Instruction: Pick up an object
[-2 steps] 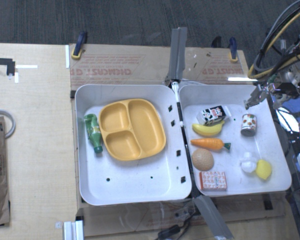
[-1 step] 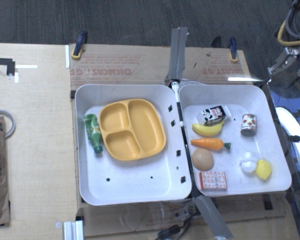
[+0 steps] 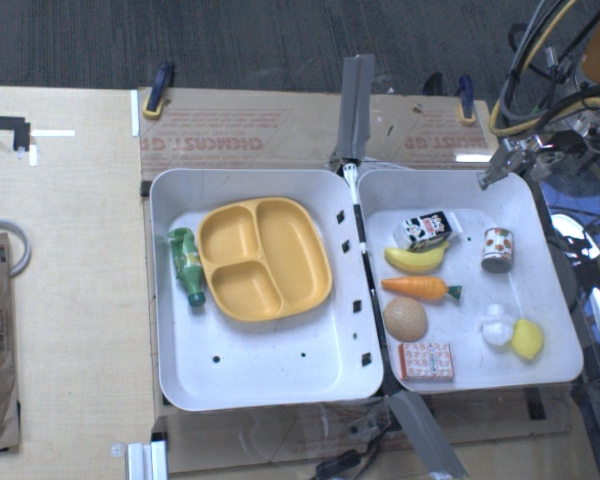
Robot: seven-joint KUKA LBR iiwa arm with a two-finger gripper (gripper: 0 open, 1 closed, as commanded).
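Camera view: orange carrot (image 3: 415,288), green-tipped, lies beside yellow banana (image 3: 417,259).

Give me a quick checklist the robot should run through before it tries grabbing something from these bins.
1. Things to pick present: ok; right bin holds banana, carrot, can, lemon and more.
2. Target has room around it: ok for the can, which stands apart; not ok for the banana, touching the carton.
3. Gripper above a target: not ok; it sits at the bin's far right corner.
4. Fingers open: cannot tell.
5. Left bin items: bottle lies against the yellow tray: not ok, tight.
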